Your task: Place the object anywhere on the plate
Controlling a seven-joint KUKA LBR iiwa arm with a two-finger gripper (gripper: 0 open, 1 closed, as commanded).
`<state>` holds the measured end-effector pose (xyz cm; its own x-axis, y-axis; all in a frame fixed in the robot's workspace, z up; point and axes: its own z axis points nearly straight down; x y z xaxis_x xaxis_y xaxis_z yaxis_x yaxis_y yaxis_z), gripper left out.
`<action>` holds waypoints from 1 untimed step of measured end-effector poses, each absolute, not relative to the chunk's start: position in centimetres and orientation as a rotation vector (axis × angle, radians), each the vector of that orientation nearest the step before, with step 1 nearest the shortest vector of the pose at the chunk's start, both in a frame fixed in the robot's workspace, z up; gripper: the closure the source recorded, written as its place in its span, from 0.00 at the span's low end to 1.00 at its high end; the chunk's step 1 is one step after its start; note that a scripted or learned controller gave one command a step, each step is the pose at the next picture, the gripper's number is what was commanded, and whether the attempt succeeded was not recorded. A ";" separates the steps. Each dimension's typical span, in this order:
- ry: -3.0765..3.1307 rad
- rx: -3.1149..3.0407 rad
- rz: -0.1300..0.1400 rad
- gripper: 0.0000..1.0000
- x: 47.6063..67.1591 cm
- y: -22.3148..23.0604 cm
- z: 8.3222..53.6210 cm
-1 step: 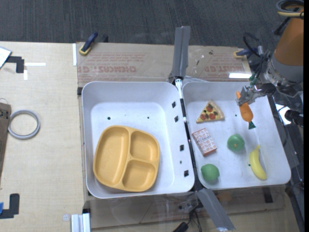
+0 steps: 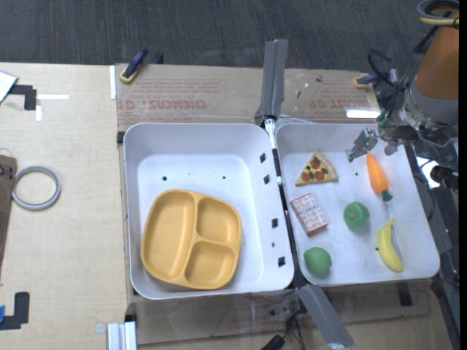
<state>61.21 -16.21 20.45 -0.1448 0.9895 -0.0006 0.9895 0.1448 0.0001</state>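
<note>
Fingers [image 2: 363, 146] hang over the upper right part of the right bin [image 2: 419, 265], just beside the carrot's [image 2: 376, 175] top end, and whether they're spread or pressed together I cannot tell, nothing visibly caught between them. Down in that bin sit a pizza slice [image 2: 317, 169], a small box [image 2: 309, 214], two green fruits [image 2: 356, 216] [image 2: 317, 260] and a banana [image 2: 389, 247]. Over in the left bin [image 2: 190, 141], the yellow plate [image 2: 192, 238] lies in the lower half.

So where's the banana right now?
The banana lies in the right-hand bin, near its front right corner. A green apple sits just to its left and the carrot is farther back, up by the gripper.
</note>
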 end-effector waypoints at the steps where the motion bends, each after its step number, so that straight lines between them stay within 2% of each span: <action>1: 2.512 1.884 -0.001 0.00 65.9 -9.1 20.7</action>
